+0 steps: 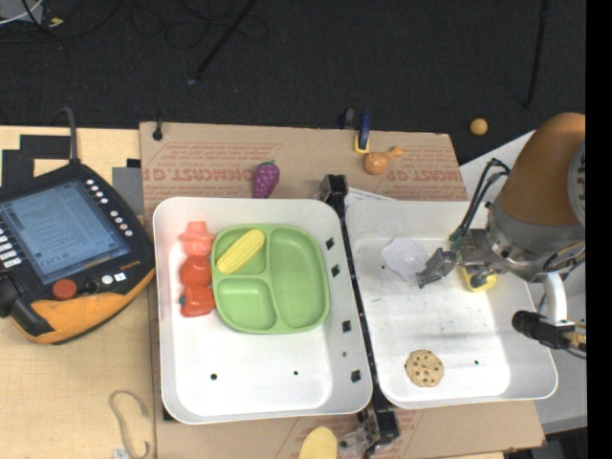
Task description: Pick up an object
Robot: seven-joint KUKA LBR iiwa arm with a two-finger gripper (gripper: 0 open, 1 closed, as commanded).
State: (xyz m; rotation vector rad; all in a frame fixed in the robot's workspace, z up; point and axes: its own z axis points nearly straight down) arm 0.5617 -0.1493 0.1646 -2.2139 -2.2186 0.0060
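Gripper (pixel 435 268) mid right bin (pixel 516 376)

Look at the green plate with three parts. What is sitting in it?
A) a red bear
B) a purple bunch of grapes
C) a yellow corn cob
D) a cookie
C. The yellow corn cob lies in the upper-left part of the green plate, while the cookie is in the other bin, the grapes lie on the cardboard behind, and the red toy stands beside the plate.

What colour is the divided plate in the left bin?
The divided plastic plate is light green, as the camera view shows; a yellow toy corn cob lies in one compartment.
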